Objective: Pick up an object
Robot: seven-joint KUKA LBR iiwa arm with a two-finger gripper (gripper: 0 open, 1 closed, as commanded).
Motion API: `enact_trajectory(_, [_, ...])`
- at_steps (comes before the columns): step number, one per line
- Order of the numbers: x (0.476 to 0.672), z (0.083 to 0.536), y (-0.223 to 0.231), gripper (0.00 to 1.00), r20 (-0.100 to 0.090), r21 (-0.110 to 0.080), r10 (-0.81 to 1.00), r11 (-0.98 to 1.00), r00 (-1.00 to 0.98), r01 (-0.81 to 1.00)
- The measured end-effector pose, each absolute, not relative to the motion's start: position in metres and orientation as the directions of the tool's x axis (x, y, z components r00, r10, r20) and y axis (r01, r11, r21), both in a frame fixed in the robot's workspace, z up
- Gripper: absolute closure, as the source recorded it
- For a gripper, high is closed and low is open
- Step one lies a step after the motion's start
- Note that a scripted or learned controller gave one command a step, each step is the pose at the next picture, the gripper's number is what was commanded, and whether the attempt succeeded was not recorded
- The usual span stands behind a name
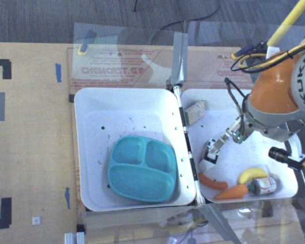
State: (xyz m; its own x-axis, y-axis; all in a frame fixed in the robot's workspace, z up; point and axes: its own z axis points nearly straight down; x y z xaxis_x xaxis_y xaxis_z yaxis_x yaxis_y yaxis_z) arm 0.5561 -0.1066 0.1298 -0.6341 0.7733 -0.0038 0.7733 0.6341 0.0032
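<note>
Camera view: the gripper [211, 152] hangs over the right bin [219, 107], its fingers slightly apart with nothing between them. Just below lie a red sausage [212, 181], a carrot [232, 191], a banana [252, 174] and a can [264, 185]. A sponge [194, 112] sits above; a teal plate [142, 169] fills the left bin [91, 136].

A pale wooden desk [30, 136] spans the frame below a strip of grey floor at the top. Two shallow white bins sit on it side by side: the left bin [91, 105] at centre, the right bin [218, 103] touching it. Blue tape strips [58, 72] and black corner marks [2, 67] lie at the left.
</note>
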Motion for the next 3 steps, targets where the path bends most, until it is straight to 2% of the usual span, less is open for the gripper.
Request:
enact_trajectory(1, [0.578,0.134,-0.117,0.0,-0.002,0.002,0.753,0.659,-0.659,0.753])
enact_trajectory(2, [0.567,0.116,-0.107,0.0,-0.029,0.021,0.711,0.703,-0.702,0.711])
enact_trajectory(3, [0.584,0.184,-0.068,0.0,-0.002,0.001,0.714,0.7,-0.7,0.714])
